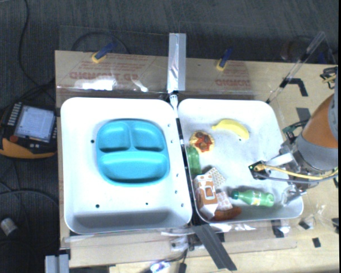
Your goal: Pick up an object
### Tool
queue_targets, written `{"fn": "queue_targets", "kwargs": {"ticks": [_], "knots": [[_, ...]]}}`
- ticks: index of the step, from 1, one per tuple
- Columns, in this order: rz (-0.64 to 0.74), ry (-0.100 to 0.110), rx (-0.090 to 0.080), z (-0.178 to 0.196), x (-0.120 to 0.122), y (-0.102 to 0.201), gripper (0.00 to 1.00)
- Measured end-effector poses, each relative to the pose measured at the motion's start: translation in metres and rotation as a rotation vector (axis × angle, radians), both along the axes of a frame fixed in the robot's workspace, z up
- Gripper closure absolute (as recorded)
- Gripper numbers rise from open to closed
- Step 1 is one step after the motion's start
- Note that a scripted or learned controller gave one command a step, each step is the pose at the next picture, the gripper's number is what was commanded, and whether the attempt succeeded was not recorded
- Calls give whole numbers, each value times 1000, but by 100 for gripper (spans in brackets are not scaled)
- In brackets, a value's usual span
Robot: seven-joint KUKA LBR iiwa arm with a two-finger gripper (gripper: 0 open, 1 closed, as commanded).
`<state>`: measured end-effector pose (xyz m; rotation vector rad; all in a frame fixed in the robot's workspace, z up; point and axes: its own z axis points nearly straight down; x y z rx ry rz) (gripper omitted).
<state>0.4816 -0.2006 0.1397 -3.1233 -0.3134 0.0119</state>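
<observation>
The right bin holds a yellow banana at the back. A red and yellow toy food piece lies near its left wall, with a green item just below it. A white and orange carton and a brown sausage-like piece lie at the front left. A green bottle rests on its side at the front. My gripper hangs over the bin's right side, just right of and above the bottle. Nothing is seen held in it.
The left bin carries a blue divided plate in its middle. A metal divider runs between the bins at the back. My grey and orange arm comes in over the right rim.
</observation>
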Motion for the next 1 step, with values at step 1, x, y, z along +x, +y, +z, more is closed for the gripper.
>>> {"fn": "queue_targets", "kwargs": {"ticks": [1], "knots": [[1, 5, 4, 7, -1, 1, 100]]}}
